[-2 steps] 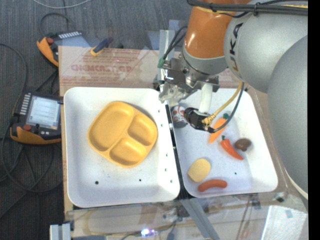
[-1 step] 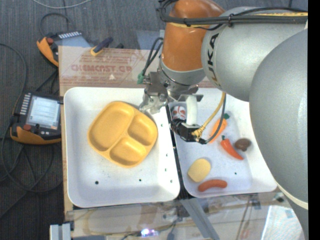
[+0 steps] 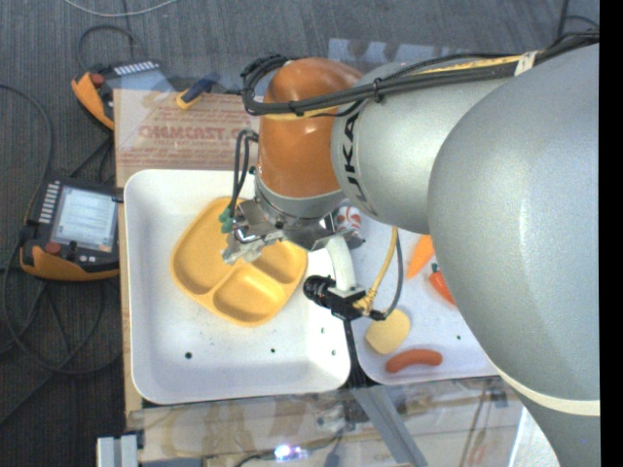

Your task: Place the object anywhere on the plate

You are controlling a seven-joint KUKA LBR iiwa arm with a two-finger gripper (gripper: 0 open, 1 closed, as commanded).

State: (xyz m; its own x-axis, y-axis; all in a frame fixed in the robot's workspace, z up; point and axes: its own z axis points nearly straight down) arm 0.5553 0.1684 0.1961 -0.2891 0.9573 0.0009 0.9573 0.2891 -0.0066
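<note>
A yellow divided plate lies tilted in the left white bin. My gripper hangs over the plate's upper middle, just below the orange wrist band. The wrist hides the plate's upper right part. A small green bit shows at the gripper's left side, and I cannot tell what it is. In the right bin lie a pale yellow round object and a reddish sausage.
An orange carrot-like piece and a red piece lie further back in the right bin, partly under the arm. A black cable fitting hangs over the wall between the bins. A cardboard sheet lies behind the left bin.
</note>
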